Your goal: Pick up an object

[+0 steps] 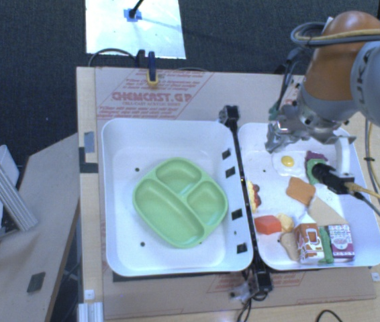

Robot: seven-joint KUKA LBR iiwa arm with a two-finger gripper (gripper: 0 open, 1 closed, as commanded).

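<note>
Fried egg (287,160) — half under gripper (275,141)

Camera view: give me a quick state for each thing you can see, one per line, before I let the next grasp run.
Gripper: over the right bin's far end, above the fried egg, nothing seen in it.
Green divided plate: flat in the left bin, compartments bare.
Fried egg: flat, yolk up.
Orange slice: lying flat.
Red piece: by the divider.
Small box: on its side, near edge of right bin.
</note>
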